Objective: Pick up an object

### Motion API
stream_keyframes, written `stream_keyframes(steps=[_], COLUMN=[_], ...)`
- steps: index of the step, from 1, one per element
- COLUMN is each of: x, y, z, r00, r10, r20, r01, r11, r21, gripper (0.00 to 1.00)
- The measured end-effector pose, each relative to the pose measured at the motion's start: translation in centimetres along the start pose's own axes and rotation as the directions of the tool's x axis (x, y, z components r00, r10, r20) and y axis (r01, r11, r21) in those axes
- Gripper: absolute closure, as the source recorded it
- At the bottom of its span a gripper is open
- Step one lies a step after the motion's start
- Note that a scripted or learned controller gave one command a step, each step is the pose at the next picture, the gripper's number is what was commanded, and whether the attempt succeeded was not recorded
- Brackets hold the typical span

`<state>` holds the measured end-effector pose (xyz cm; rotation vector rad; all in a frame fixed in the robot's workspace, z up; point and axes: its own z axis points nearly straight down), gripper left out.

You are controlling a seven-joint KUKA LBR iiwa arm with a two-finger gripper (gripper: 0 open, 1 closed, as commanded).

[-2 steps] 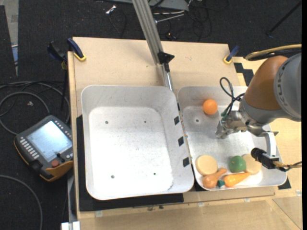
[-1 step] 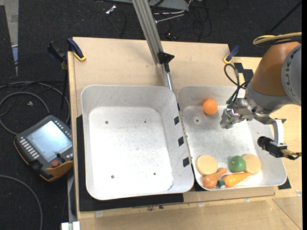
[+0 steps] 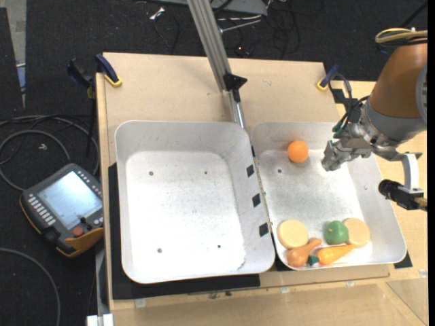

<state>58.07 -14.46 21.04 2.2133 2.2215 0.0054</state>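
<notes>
In the right bin (image 3: 319, 195) an orange ball (image 3: 297, 151) lies near the far edge. Along the near edge lie a pale yellow disc (image 3: 293, 234), a green round fruit (image 3: 335, 232), another pale round piece (image 3: 357, 231), an orange carrot-shaped toy (image 3: 335, 253) and a small orange gourd shape (image 3: 304, 253). My gripper (image 3: 331, 160) hangs over the right bin's far right part, just to the right of the orange ball and apart from it. Nothing shows between its tips.
The left bin (image 3: 183, 195) sits beside the right one, its raised rim between them. A slanted metal pole (image 3: 212, 36) crosses the back of the bench. A teach pendant (image 3: 64, 209) lies on the floor at left. Clamps (image 3: 109, 71) sit at the bench's far corners.
</notes>
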Motion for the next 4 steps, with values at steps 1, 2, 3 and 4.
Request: stream_keyframes(steps=[1,2,3,4], x=[6.3,11.9,17.3,23.0], y=[1.2,1.1,1.1,2.6], z=[-0.7,-0.2,0.1,-0.1], r00=[1.000,1.000,1.000,1.000], r10=[-0.006,-0.005,-0.005,-0.005], r20=[-0.004,-0.004,-0.004,-0.004], r01=[0.006,0.005,0.005,0.005], r11=[1.000,1.000,1.000,1.000], r21=[0.004,0.007,0.007,0.005], gripper=[1.00,1.00,1.00,1.00])
